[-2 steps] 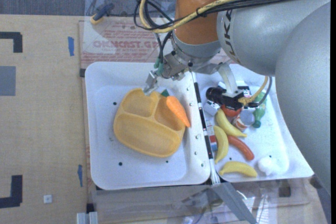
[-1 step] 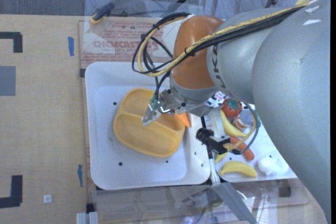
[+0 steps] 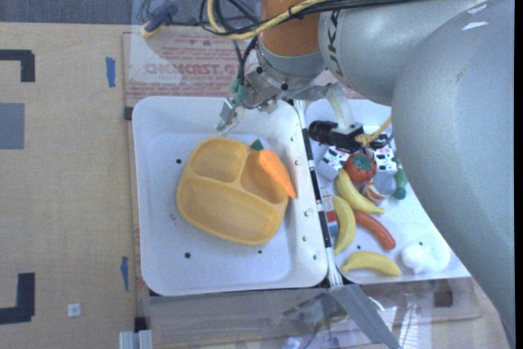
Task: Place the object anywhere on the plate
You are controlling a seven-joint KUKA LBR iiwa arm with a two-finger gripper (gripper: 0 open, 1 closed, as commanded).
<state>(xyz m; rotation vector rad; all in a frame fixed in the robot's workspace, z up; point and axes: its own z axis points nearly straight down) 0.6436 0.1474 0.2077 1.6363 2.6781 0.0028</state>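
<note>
in the left bin [image 3: 155, 257], carrot [image 3: 273, 169] lies diagonally on plate [image 3: 225, 208], tip lower-right; gripper [image 3: 229, 114] spread, holding nothing.

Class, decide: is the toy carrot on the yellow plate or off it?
On it. The carrot lies across the right edge of the plate, its tip overhanging the rim.

Orange carrot [image 3: 275, 172] lying on yellow plate [image 3: 229, 204]

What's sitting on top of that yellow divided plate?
An orange toy carrot with a green top lies on the right rim of the yellow divided plastic plate. The rim under it is covered; the plate's compartments look bare.
</note>
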